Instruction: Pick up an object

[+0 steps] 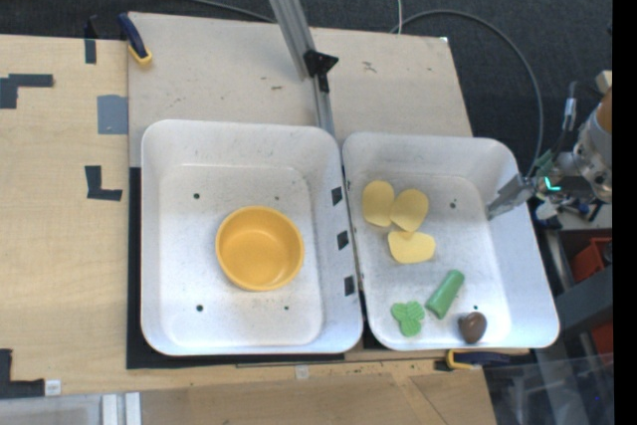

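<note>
The end effector [510, 193] is hanging at the right bin's [518, 304] right rim, gripping nothing, though how wide it is standing cannot be told. Three yellow pieces [396, 218], a green cylinder [445, 293], a green clover shape [408, 317] and a brown lump [472, 325] are lying in that bin. A yellow bowl [260, 248] is sitting in the left bin [169, 214] on the table [60, 214].
</note>
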